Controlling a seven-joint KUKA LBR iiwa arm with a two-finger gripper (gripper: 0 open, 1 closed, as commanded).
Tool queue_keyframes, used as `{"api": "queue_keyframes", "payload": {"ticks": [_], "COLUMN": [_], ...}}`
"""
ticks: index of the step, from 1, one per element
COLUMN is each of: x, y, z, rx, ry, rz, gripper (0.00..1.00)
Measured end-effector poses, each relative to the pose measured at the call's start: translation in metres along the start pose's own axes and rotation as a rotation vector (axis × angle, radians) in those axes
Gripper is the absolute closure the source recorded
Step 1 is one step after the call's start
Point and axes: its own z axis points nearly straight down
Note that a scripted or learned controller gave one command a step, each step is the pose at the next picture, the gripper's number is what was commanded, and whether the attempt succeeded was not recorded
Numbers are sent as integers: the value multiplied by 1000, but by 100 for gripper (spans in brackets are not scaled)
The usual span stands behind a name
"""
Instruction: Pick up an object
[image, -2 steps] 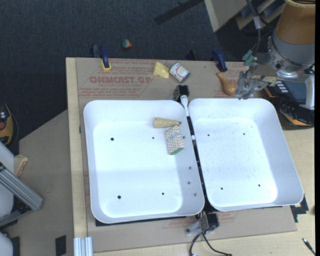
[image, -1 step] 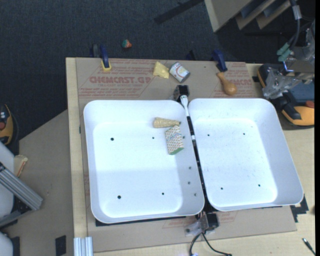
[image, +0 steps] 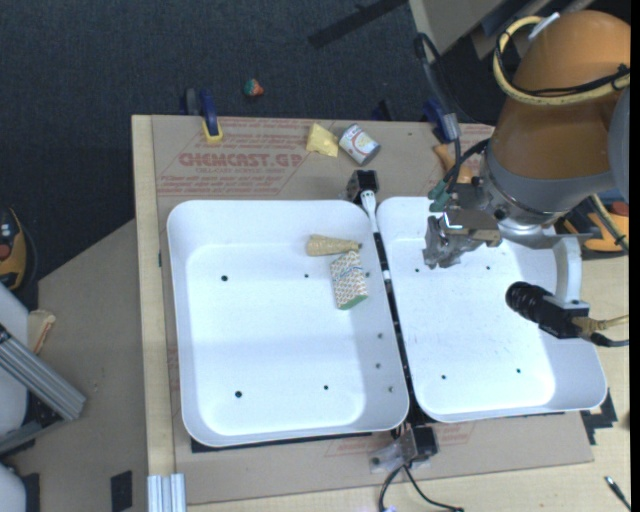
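Right now the gripper (image: 443, 252) hangs over the right bin (image: 500, 380), upper right of centre; whether it is spread or pressed together I cannot tell; the patterned object (image: 348, 279) and tan piece (image: 331, 245) lie in the left bin (image: 270, 400), so a descent here would likely grasp nothing.

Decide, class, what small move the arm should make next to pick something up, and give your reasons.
Probably shift the gripper leftward across the divider. It hangs over the right bin, while the tan roll and the patterned packet lie in the left bin, near its upper right.
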Motion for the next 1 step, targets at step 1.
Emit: {"api": "queue_keyframes", "payload": {"ticks": [1], "x": [-22], "y": [-45], "z": [-83], "rx": [-22], "ry": [-3], "rz": [10], "gripper": [100]}}
